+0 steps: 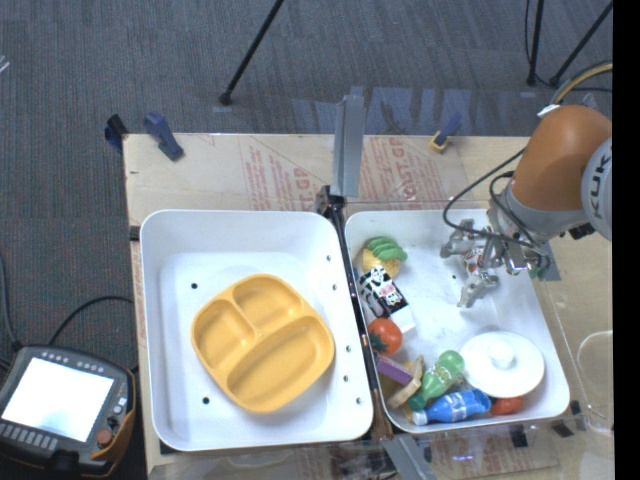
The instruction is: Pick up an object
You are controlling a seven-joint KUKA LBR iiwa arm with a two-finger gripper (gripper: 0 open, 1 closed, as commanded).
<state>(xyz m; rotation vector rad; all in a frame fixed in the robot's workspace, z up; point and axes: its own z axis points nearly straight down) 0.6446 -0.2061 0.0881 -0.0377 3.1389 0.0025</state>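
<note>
My gripper (463, 273) hangs over the bare upper-right floor of the right bin (440, 223). It is open, and I see only white bin floor between its fingers. To its left, along the bin's left wall, lie a yellow-green corn toy (382, 254), a black-and-white cow-patterned box (381, 291) and a red tomato (386, 336). Along the bin's front lie a purple-and-wood block (399, 374), a green bottle (440, 374) and a blue bottle (455, 406). A white round lid (503, 364) rests below the gripper, with a small red piece (508, 405) at its front edge.
The left bin (170, 238) holds a yellow divided plate (263, 341). A grey post (348, 153) stands behind the seam between the bins. Blue clamps (162, 134) grip the bench's back edge. A teach pendant (62, 404) lies on the floor at lower left.
</note>
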